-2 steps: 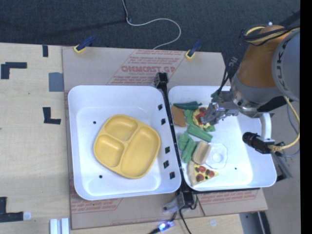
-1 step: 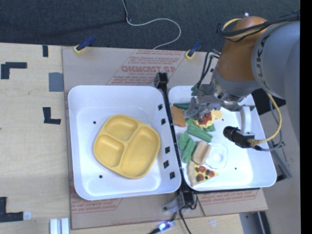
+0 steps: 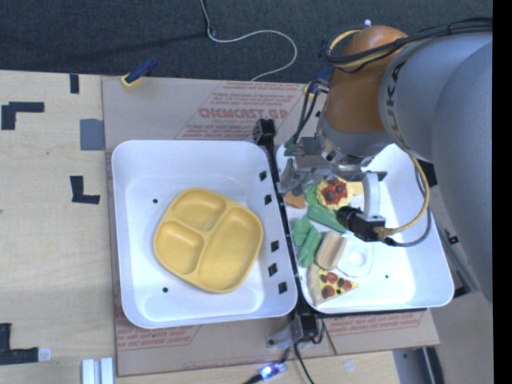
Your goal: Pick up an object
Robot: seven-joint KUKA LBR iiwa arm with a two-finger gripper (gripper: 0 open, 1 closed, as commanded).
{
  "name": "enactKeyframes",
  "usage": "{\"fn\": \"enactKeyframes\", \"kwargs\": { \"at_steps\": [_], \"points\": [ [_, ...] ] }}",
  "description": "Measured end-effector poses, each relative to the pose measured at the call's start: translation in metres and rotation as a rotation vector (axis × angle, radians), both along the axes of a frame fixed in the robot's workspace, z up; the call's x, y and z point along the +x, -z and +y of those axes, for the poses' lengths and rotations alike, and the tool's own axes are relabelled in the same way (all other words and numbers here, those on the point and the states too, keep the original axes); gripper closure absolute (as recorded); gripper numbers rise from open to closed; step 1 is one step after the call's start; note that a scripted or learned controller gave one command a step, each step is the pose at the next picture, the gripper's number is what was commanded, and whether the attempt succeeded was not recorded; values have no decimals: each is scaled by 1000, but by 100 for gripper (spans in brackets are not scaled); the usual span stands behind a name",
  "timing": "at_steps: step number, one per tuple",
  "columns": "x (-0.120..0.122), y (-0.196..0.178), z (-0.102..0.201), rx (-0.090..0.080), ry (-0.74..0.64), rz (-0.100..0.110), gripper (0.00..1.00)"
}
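The right bin (image 3: pixel 416 290) holds several toy foods along its left side: a green leafy piece (image 3: pixel 305 239), a tan bread-like piece (image 3: pixel 330 251), a pizza slice (image 3: pixel 334 285) near the front, and another pizza-like piece (image 3: pixel 332 192) with red spots. My gripper (image 3: pixel 308 174) hangs low over the bin's back left part, just left of the spotted pizza piece. The wrist hides its fingertips.
The left bin (image 3: pixel 136 174) holds a yellow divided plate (image 3: pixel 210 238). Black clips run along the wall between the bins (image 3: pixel 276 222). The grey arm with its orange band (image 3: pixel 364 70) covers the right bin's back. A white cable lies on the dark floor behind.
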State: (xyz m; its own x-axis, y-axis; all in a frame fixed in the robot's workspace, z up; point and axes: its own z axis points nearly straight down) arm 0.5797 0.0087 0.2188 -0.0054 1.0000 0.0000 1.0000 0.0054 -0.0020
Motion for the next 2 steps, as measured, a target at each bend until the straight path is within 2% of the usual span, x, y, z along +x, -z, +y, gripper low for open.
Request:
{"fn": "enactKeyframes", "kwargs": {
  "at_steps": [1, 2],
  "points": [
    [15, -9, 27, 1, 1, -1, 100],
    [1, -13, 31, 0, 4, 1, 100]
  ]
}}
